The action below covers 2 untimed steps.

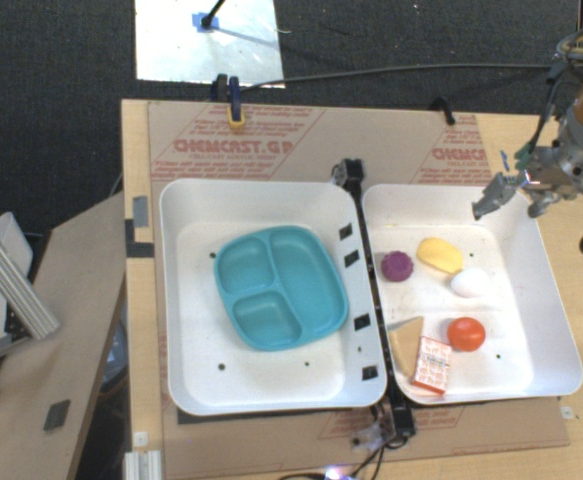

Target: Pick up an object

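White plastic right bin point(546, 298) keeps my targets loosely spread, yellow lemon-shaped toy point(439, 254) nearest its far wall, where my two-finger gripper point(516, 194) hovers spread and empty.

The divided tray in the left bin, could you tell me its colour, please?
Teal blue tray, seen in the camera view.

Two white bins: the left bin point(186, 268) holds one teal divided tray point(281, 286); the right bin point(546, 298), nearer the jaws, holds six items: purple ball point(397, 265), yellow lemon point(439, 254), white egg point(469, 283), red tomato point(466, 334), tan wedge point(405, 342), red-and-white packet point(432, 364).
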Available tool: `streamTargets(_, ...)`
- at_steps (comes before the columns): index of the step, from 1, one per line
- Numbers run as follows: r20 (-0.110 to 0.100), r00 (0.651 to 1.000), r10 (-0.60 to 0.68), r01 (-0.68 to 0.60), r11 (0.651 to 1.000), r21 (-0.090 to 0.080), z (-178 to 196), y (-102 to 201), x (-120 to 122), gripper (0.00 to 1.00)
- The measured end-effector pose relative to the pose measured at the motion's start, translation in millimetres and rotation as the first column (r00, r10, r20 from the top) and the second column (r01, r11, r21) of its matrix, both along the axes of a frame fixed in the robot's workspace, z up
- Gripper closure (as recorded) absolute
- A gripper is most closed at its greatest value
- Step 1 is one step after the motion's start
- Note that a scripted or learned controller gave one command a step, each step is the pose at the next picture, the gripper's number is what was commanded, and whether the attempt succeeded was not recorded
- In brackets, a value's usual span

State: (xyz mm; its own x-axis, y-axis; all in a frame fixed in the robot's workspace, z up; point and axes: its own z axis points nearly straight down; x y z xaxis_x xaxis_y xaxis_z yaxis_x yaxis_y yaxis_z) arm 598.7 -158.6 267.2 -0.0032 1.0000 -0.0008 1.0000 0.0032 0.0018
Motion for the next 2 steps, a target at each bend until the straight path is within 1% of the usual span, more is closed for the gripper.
streamTargets(1, -0.004, 1.000, -0.002, 0.002, 1.000, 0.001, -62.0, 0.5, 4.1, 0.00)
streamTargets(2, -0.004, 1.000, -0.002, 0.002, 1.000, 0.001, -120.8, -0.5, 12.1, 0.00)
